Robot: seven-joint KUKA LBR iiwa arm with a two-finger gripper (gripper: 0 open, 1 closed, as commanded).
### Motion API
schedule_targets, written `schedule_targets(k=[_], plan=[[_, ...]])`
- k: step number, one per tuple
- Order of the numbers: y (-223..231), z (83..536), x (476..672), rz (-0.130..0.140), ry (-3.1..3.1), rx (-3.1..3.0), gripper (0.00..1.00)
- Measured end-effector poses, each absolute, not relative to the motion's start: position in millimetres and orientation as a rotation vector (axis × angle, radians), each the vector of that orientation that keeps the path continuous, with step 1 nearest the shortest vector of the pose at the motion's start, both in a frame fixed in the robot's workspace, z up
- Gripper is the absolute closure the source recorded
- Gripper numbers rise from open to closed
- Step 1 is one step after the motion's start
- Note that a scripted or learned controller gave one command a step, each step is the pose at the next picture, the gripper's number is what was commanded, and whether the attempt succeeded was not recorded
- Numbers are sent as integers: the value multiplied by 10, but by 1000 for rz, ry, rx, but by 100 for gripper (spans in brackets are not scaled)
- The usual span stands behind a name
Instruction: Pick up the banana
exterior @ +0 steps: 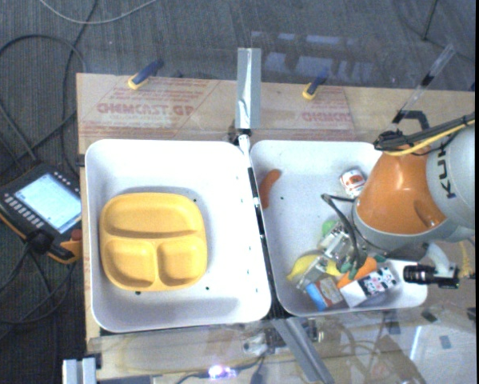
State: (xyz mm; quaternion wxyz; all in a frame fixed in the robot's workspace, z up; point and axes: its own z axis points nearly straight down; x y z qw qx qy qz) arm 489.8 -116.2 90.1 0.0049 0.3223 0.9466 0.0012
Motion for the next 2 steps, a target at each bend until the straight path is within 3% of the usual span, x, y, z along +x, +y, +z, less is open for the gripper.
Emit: schedule_targets(k=[1,2], plan=[[-1148,994,4915,10,2961,1013,100],[-535,1827,5404,1,2967,1036,100]])
